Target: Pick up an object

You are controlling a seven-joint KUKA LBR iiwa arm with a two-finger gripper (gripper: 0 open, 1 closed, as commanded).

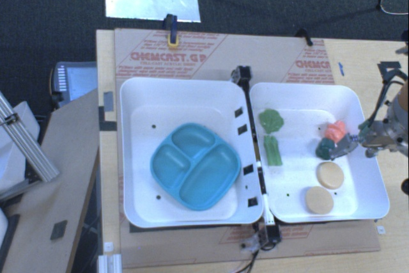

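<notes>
The right bin (300,102) holds several small objects. A leafy green piece (271,119) and a green strip (273,151) lie near its left wall. An orange-red piece (335,131) and a dark green piece (324,149) sit close together on the right side. Two tan discs (330,175) (319,200) lie toward the front. My gripper (348,145) reaches in low over the bin's right wall, its tip right beside the dark green piece and just below the orange-red one. Whether it touches either piece is unclear.
The left bin (134,137) holds a blue divided plate (195,165). A black hinge strip (250,144) runs between the bins. Both bins rest on a cardboard sheet (192,54). A yellow clamp (172,38) sits at the back edge.
</notes>
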